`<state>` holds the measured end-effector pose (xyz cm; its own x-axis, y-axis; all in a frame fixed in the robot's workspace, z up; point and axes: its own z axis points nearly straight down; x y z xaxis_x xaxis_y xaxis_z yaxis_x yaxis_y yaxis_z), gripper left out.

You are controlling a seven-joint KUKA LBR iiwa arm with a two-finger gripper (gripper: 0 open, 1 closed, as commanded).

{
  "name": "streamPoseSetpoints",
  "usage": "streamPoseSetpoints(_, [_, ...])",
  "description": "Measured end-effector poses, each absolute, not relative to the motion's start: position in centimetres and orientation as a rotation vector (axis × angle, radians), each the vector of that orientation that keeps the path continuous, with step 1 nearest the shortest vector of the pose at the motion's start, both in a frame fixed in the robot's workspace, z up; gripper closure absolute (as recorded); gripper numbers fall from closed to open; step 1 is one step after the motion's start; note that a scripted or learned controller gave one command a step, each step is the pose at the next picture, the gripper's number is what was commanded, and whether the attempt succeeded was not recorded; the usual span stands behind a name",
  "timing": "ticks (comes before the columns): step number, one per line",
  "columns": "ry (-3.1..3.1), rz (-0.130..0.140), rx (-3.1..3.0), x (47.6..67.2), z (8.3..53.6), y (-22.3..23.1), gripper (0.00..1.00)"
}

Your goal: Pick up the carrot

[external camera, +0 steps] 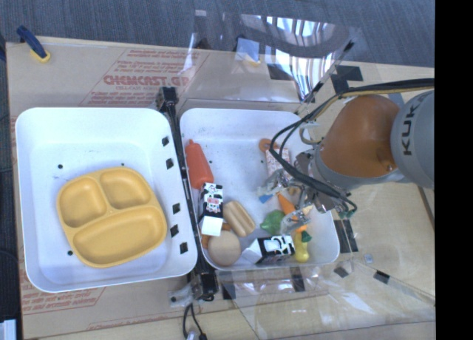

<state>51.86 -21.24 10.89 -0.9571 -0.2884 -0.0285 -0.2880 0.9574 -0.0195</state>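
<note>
While the arm [369,146] reaches in from the right over the right-hand bin [244,120], its gripper [295,202] hangs low among the clutter, and whether it is spread or pressed together cannot be told from this angle. The carrot [286,203], a small orange toy with a green top, lies near the bin's right wall, just beside or under the gripper; contact cannot be confirmed. It is probably light, rigid moulded plastic, smooth and tapered, so likely to slip or roll; a hold across the thicker middle would suit better than the narrow tip. Neighbours crowd it: a green toy vegetable [271,222], a hot dog [239,217], a milk carton [212,199]. The left bin [44,131] holds a yellow divided plate [111,216].
</note>
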Motion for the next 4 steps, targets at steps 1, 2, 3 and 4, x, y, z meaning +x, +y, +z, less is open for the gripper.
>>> streamPoseSetpoints(1, [3.071,-0.026,-0.463,52.1,11.8,-21.1,1.0])
streamPoseSetpoints(2, [3.073,-0.024,-0.465,52.0,11.7,-21.0,0.0])
streamPoseSetpoints(3, [3.086,-0.017,-0.41,50.2,9.9,-20.9,0.0])
streamPoseSetpoints(4, [3.089,-0.013,-0.424,50.2,10.8,-20.7,1.0])
